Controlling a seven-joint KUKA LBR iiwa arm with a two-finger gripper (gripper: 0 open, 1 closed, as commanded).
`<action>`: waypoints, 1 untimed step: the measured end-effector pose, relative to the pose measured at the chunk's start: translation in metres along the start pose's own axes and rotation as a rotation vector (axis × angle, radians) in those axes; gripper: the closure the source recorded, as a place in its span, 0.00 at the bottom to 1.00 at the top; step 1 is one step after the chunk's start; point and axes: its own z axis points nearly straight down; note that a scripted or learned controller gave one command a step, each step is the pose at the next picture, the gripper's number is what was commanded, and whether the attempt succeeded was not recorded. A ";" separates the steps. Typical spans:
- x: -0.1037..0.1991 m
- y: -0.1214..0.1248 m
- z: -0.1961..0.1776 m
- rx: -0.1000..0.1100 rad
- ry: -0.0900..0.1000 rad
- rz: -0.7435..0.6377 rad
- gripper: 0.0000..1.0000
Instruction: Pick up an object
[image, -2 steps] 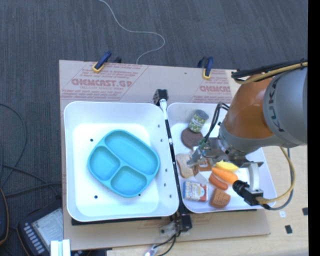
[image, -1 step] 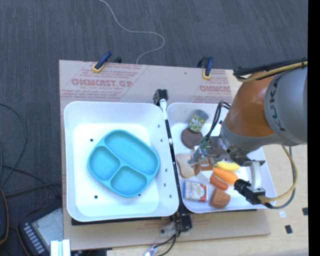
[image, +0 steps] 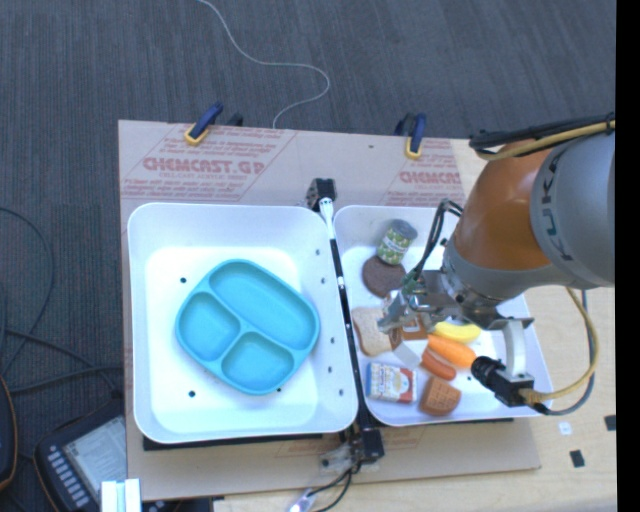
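Observation:
The right bin (image: 352, 228) holds several toy foods: a green-labelled can (image: 397, 241), a brown round patty (image: 381, 275), a slice of bread (image: 372, 332), a yellow banana-like piece (image: 459, 331), an orange carrot (image: 449, 352), a small red-and-white box (image: 390, 381) and a brown cookie (image: 441, 398). My gripper (image: 405, 310) hangs low over the middle of this bin, just right of the bread and left of the yellow piece. The arm's grey and orange body covers the bin's right half.
The left bin (image: 150, 250) bears a blue three-compartment plate (image: 247, 325). A black divider clamp (image: 322, 192) sits between the bins at the far rim. Two blue-yellow clamps (image: 204, 121) (image: 415, 135) hold the cardboard base. Cables loop by the bin's near right corner.

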 end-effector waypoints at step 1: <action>0.000 0.000 -0.006 0.006 0.000 0.000 1.00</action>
